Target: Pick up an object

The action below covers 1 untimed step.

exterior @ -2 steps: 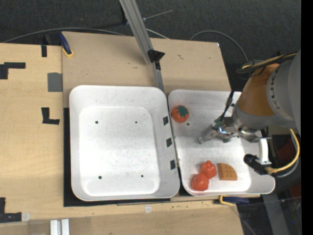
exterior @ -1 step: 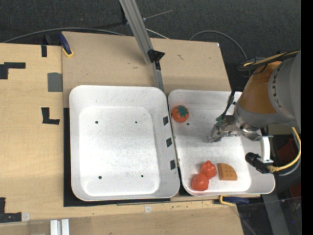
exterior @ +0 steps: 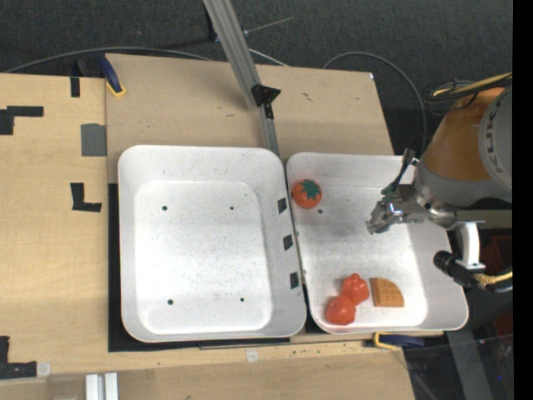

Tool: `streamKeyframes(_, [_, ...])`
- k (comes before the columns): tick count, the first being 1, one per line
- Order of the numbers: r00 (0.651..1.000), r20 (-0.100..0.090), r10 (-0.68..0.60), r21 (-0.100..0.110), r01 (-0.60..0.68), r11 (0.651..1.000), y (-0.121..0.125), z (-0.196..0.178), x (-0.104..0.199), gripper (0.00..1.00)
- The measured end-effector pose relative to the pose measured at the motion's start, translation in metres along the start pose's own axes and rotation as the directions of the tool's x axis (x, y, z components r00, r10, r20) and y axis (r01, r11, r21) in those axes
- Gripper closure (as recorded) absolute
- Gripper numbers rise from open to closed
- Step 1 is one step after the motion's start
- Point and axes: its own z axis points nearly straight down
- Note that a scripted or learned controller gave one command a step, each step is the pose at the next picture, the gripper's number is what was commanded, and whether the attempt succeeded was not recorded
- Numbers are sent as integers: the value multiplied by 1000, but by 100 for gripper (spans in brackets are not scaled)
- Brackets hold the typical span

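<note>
Tomato sits loose at right bin's upper-left corner, red pieces and cracker near its front wall; jaws poised mid-bin, nothing visibly held, opening cannot be told.

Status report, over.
Gripper over right bin, nothing seen held. Tomato far corner; red pieces and waffle near edge.

Two white bins. One toy tomato. Two red pieces, touching. One tan waffle-like piece. One blue-handled clamp on tabletop.
</note>
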Motion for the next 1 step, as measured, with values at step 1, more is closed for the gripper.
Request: streamKeyframes(1, [1000,0,0,-1,0,1000,1,-53,0,100])
